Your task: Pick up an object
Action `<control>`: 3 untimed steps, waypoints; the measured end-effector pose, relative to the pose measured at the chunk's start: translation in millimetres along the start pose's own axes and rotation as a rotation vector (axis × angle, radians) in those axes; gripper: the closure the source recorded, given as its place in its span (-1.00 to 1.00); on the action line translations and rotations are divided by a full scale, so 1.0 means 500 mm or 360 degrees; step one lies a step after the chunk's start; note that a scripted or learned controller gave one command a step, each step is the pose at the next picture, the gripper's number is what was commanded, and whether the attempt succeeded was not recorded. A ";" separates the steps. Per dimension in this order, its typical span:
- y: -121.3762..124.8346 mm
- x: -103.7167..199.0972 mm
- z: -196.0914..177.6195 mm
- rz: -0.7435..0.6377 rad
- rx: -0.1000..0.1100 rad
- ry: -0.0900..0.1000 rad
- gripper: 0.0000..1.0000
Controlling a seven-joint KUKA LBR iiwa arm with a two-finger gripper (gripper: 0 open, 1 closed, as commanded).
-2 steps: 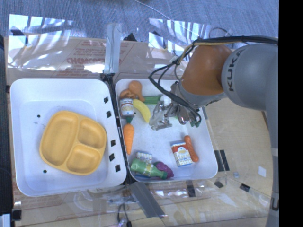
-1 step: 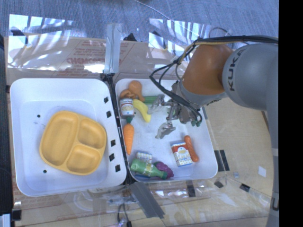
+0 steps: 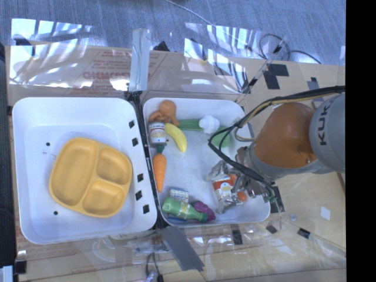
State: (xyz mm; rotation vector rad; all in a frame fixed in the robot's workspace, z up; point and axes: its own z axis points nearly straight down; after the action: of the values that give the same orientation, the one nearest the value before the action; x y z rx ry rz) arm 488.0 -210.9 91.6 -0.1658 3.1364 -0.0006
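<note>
Arm (image 3: 305, 140) lettered "KU", pincer (image 3: 232, 187) over right bin (image 3: 194, 175), jar (image 3: 157, 135) label unreadable

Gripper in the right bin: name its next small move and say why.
Probably a short straight lift to test the grasp. The gripper sits low on a small orange-and-white packet in the right bin, clear of the carrot and banana.

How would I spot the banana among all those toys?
Find the right-hand white bin, the crowded one. Near its upper left lies the banana, between a small jar and a white ball. It is the only plain yellow, curved piece there.
</note>
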 end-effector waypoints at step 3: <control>0.075 -0.017 -0.074 -0.0119 -0.0005 0.0006 1.00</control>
State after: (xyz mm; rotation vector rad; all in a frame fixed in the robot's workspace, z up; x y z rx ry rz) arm 492.3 -172.6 128.7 -0.2836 3.1319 0.0042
